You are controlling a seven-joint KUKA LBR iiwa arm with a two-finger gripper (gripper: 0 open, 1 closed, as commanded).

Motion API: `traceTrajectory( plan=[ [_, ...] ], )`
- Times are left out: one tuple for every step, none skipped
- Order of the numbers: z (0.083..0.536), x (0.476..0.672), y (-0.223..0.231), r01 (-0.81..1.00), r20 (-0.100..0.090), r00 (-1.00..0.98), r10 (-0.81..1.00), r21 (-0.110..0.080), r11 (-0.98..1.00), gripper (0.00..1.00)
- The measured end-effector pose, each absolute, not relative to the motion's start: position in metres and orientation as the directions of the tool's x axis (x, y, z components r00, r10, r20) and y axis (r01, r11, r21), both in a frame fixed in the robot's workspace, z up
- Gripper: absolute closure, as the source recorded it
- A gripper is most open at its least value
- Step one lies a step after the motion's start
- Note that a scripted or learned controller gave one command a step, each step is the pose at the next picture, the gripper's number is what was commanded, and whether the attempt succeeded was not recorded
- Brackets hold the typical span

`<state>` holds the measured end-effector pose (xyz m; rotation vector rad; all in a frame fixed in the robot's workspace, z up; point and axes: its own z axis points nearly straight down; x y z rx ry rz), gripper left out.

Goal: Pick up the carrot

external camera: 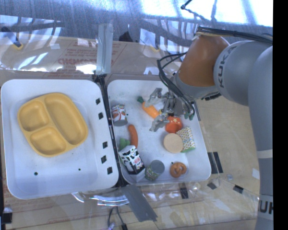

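Carrot: small, orange with a green tip, lying flat on the floor of the right bin, in its upper middle, long axis slanting from upper left (green end) to lower right. Directly beside the gripper, whose fingers stand apart, one above the carrot and one below, nothing clamped between them. Probably a toy: judged light, stiff, smooth-skinned, so likely to slip or roll if pinched off-centre. Best taken across the thick orange middle, fingers square to the long axis; green tip too thin to trust. Just right of the carrot, a red tomato-like piece, close enough to be nudged by the lower finger. Further below the carrot: round tan disc, patterned wedge, pretzel-like piece. Left and below: small can, red sausage, cow-print carton, grey can. Well left of the carrot, in the other bin, yellow divided plate.
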<state>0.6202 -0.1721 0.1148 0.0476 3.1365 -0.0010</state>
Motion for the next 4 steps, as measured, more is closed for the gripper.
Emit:
traceTrajectory(
  plan=[
    [0.126, 0.622, -0.171, 0.025, -0.011, -1.000, 0.025, -0.002, 1.000, 1.00],
    [0.154, 0.591, -0.139, 0.330, 0.000, -0.944, 0.330, 0.000, 0.944, 1.00],
    [0.092, 0.649, -0.193, -0.043, 0.001, -0.999, -0.043, 0.001, 0.999, 1.00],
    [0.105, 0.652, -0.192, -0.047, -0.004, -0.999, -0.047, 0.000, 0.999, 1.00]
  ],
)
